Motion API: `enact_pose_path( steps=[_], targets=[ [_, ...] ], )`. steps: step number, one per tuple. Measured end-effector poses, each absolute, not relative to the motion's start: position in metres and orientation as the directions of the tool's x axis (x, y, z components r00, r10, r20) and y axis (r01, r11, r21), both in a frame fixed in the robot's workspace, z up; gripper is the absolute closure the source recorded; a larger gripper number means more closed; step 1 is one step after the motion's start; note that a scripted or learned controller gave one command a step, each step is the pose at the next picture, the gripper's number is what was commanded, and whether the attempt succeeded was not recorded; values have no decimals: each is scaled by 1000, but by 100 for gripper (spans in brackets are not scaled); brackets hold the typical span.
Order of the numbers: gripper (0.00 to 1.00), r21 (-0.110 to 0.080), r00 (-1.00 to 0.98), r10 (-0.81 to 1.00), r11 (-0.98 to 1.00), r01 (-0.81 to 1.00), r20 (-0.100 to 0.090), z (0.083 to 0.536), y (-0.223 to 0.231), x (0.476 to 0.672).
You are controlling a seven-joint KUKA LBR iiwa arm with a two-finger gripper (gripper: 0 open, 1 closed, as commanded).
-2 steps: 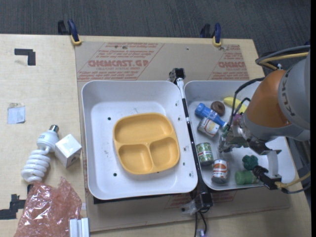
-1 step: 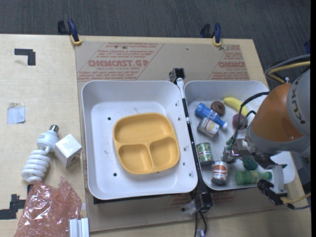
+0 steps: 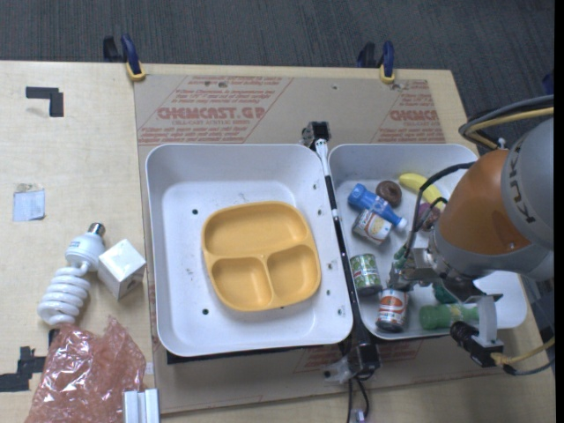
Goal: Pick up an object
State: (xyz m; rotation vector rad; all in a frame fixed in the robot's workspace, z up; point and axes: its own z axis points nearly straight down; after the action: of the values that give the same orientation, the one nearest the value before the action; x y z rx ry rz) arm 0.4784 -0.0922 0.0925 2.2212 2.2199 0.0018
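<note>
Your arm comes in from three o'clock and hangs over the right bin [image 3: 345,161], its orange band covering that bin's three o'clock side. The gripper [image 3: 407,276] sits low among the clutter, just above the small red-labelled can [image 3: 392,309] at the bin's six o'clock edge; from this angle you cannot tell how it is set or whether it has anything in it.

Your likeliest target is that red-labelled can, which looks upright and close to the front wall. At its eleven o'clock, just beside it, stands a green-labelled can [image 3: 364,272]. Further toward twelve o'clock lie a white jar with a printed label [image 3: 374,226], a blue bottle [image 3: 368,197] on its side, a brown round piece [image 3: 389,192] and a yellow banana-like toy [image 3: 412,183]. A green object [image 3: 434,317] rests at the can's three o'clock, partly under the wrist.

Judging by its look, the can should be stiff, light and smooth-sided, so it may slip or tip if nudged off-centre. Take it across the round body, about mid-height, approaching straight down. The near wall and the green neighbour leave little room.

The left bin [image 3: 167,174] holds a yellow divided tray [image 3: 261,256]. A spiral light bulb [image 3: 69,285] lies on the bench at nine o'clock.
</note>
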Motion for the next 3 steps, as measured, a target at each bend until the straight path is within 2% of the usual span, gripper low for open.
enact_pose_path(
  steps=[3],
  targets=[
    [0,0,1,1000,-1,1000,0,92,-95,480]
  ],
)
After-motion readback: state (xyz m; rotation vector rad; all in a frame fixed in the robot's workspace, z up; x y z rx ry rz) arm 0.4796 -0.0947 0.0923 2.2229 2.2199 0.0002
